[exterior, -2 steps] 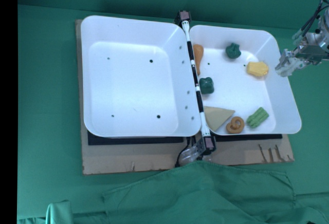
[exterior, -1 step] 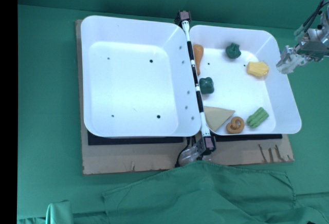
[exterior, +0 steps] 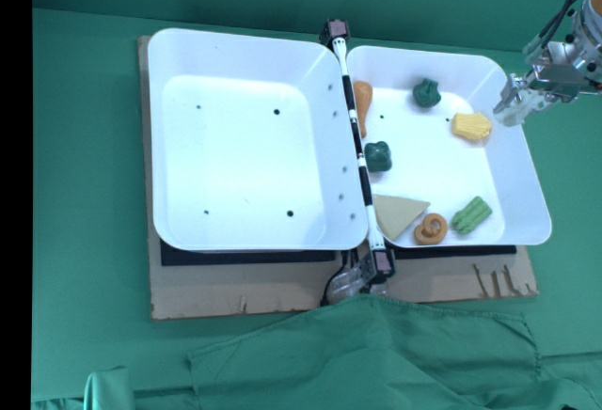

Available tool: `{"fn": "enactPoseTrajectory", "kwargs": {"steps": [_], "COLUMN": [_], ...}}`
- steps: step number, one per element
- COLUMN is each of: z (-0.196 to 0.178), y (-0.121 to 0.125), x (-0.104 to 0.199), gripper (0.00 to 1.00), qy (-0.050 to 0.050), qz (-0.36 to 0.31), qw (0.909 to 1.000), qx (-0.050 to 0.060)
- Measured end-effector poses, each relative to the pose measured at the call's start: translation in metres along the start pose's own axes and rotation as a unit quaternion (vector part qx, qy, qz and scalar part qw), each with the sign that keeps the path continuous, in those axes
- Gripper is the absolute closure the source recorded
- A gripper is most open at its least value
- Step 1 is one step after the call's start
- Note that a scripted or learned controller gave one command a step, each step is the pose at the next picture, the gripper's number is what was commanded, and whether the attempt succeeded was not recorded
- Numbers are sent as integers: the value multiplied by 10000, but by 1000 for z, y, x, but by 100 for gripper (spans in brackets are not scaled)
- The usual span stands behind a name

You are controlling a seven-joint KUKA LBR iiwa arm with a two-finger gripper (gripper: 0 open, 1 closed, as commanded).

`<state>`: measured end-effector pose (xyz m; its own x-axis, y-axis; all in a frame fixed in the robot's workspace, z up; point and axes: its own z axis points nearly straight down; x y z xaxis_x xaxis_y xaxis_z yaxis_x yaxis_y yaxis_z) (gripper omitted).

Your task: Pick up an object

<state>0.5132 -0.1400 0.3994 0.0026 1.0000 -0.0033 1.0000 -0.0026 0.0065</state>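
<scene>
Your gripper (exterior: 515, 107) hangs over the right bin's rim (exterior: 513, 79), grip state impossible to tell, the yellow toy (exterior: 471, 126) just inboard of it; descending here risks striking the rim.

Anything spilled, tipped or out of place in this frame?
Nothing stands out. All six toy foods lie inside the right bin, none spilled onto the bench. The gripper hovers above that bin's far right rim, near the yellow piece.

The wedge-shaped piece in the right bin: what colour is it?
Pale cream wedge, seen in the camera view.
</scene>
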Motion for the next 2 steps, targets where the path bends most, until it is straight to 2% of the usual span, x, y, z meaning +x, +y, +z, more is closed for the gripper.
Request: {"fn": "enactPoseTrajectory", "kwargs": {"steps": [1,2], "z": [8,-18], "y": [25,24], "x": [10,23], "gripper": [100,100], "qy": [-2,6], "qz": [0,-6], "qw": [10000,10000], "qx": [1,-10]}}
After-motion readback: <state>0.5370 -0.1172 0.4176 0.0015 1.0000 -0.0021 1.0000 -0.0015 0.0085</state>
